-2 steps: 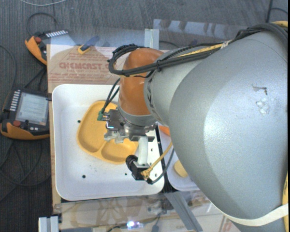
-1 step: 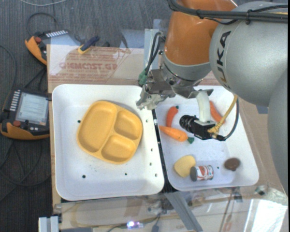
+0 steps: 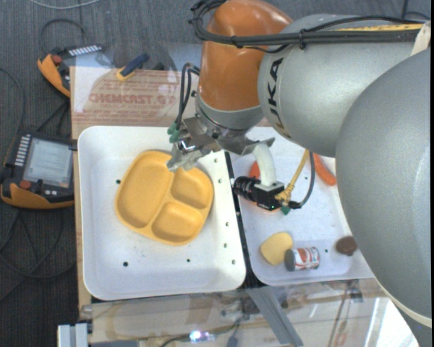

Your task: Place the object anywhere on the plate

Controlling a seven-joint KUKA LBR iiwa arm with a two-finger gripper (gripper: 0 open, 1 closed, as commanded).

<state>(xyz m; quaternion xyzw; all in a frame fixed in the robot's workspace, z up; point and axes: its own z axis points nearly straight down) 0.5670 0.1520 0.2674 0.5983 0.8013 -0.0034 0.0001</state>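
Object to place unclear; candidates lie in right bin (image 3: 304, 266): yellow lump (image 3: 275, 248), small can (image 3: 304, 258) touching it, brown piece (image 3: 346, 246) near edge. Yellow plate (image 3: 164, 197) in left bin (image 3: 108, 266), ready as target. Gripper (image 3: 181, 152) hovers over plate's upper rim; nothing visible between jaws, open or closed cannot tell

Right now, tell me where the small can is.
The small can lies on its side near the front edge of the right bin, just right of a yellow lemon-like piece and left of a small brown object.
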